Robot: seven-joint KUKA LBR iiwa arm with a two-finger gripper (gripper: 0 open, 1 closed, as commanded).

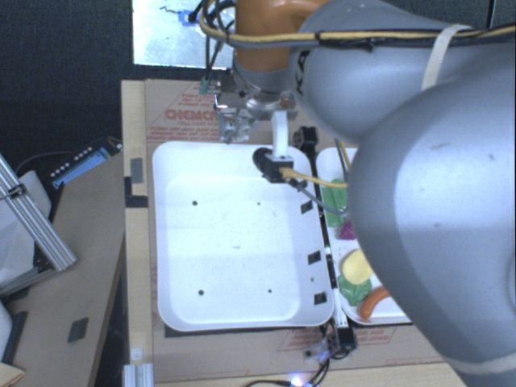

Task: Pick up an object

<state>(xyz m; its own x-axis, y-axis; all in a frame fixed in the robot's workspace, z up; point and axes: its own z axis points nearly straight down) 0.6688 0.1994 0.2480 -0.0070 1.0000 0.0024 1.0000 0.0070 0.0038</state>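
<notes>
Toys in the right bin (329, 161), an orange carrot-like piece (372, 301) among them, lie well right of the gripper (234, 127), its state unreadable.

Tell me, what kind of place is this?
Probably a robot test lab. A big grey robot arm reaches over two white bins on a cardboard-covered bench, with cables along the arm and small colourful objects for picking up.
</notes>
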